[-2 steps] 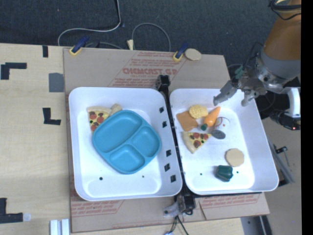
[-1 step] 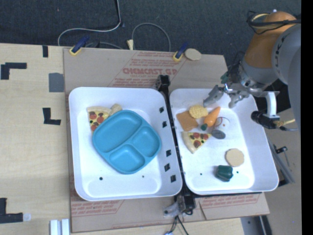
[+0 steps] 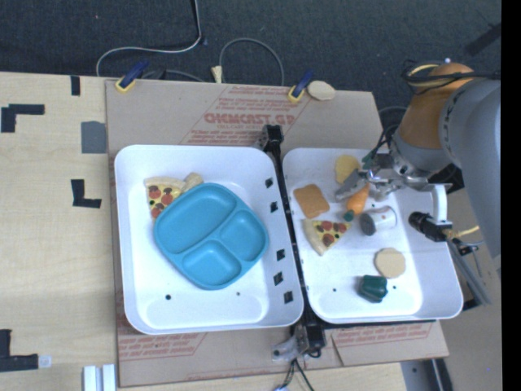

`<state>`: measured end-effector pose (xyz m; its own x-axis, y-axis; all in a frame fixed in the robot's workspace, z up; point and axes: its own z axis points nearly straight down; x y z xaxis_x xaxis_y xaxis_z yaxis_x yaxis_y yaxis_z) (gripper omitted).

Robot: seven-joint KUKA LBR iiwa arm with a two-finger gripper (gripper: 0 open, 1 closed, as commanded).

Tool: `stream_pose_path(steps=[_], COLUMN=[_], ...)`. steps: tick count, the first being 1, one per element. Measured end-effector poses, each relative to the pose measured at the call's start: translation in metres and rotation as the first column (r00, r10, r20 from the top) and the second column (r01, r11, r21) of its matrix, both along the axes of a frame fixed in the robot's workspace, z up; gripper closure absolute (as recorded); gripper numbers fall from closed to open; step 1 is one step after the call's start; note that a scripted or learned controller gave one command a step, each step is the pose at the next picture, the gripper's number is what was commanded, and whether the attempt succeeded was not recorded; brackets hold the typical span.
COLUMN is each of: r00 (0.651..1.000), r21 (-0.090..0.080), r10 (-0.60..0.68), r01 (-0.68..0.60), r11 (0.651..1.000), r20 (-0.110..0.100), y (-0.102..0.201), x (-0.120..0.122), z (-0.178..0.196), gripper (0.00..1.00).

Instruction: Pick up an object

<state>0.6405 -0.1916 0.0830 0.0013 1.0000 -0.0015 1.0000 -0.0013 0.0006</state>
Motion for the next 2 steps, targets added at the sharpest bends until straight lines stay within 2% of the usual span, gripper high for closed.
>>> stream_pose_path(steps=[1,2], r00=[1.0,1.0], r21=[0.0,0.003], r10=[0.007,0.004], r01=[-0.007,-0.004], r11=[1.0,1.0], r20=[0.001,-0.022], y=[0.0512,0.0481], x=[0.0286,0.0232], z=[0.0031,0.0105], gripper=[0.0,1.0])
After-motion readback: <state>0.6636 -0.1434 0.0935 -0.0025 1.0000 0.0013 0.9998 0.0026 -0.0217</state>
